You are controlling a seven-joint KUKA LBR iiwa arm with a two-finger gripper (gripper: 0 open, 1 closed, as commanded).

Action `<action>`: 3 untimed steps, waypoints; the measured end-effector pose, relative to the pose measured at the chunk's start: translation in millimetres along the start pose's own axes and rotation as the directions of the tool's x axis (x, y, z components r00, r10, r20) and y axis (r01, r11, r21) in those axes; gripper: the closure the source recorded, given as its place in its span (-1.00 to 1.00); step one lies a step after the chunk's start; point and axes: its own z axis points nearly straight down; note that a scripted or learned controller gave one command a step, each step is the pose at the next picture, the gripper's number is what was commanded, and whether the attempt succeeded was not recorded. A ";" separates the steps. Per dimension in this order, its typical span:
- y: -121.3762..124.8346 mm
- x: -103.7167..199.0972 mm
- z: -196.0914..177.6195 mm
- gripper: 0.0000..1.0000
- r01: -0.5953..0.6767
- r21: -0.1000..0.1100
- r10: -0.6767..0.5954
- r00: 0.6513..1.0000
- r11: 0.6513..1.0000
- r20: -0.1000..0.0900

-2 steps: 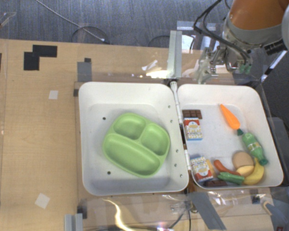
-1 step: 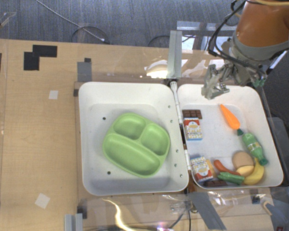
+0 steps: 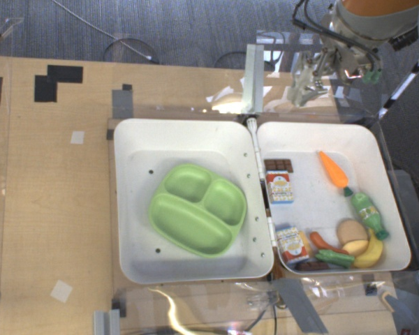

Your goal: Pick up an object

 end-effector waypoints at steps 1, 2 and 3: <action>46.6 -7.6 68.8 1.00 -0.228 -0.001 0.228 0.974 0.974 -0.010; 118.1 -10.3 69.9 1.00 -0.314 -0.002 0.314 0.949 0.949 -0.008; 177.0 -12.1 87.4 1.00 -0.551 0.002 0.551 0.834 0.834 -0.010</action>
